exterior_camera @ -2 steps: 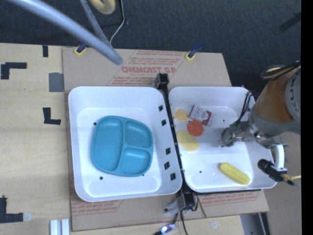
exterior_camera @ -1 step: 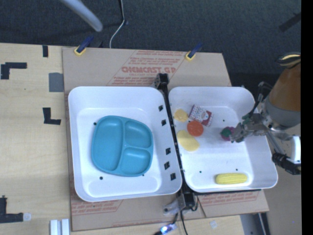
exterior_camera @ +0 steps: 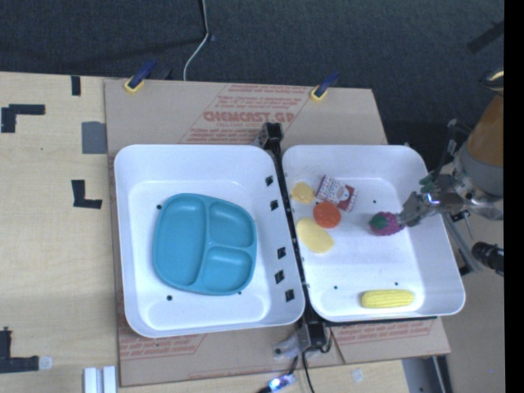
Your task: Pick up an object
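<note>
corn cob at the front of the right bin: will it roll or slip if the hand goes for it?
The corn cob looks like a small plastic toy, so probably light and stiff. Its rounded, elongated shape suggests it may roll sideways if nudged, likely toward the nearby front wall of the right bin. It lies apart from the other items, so a grasp across its narrow width seems least likely to slip.

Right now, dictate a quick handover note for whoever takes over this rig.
Gripper: low at the right bin's right side, against the purple toy; whether it has a grip can't be told.
Right bin also holds a corn cob, a lemon, an orange ball, a small yellow piece and a red-and-white packet.
Left bin: blue divided plate.
Done: nothing lifted.
Left: grasp and lift one object.
</note>
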{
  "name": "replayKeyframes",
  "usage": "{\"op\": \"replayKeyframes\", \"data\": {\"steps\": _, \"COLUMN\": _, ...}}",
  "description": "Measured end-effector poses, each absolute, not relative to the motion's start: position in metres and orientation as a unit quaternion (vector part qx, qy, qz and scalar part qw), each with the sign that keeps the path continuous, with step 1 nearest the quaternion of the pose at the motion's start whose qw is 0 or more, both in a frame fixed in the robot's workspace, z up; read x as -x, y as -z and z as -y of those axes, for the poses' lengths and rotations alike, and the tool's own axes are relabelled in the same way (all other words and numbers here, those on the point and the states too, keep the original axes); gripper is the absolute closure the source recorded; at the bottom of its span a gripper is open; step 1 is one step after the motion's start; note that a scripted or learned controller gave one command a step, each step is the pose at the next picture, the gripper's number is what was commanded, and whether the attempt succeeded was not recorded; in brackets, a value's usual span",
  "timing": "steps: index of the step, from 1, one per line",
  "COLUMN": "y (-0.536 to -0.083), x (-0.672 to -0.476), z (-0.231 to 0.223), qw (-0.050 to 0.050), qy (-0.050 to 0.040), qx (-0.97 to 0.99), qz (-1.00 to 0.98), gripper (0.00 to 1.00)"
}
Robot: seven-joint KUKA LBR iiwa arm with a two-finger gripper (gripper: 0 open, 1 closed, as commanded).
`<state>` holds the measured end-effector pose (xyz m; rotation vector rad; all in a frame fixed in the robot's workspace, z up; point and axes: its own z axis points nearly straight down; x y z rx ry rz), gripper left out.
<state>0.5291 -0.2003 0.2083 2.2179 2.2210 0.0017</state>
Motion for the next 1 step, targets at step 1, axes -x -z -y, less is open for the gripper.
{"op": "replayKeyframes", "data": {"steps": 1, "y": -0.2002, "x": -0.5352, "z": 0.1480, "qw": -0.001, "qy": 0.0002, "qx": -0.705, "qz": -0.709, "gripper": 1.00}}
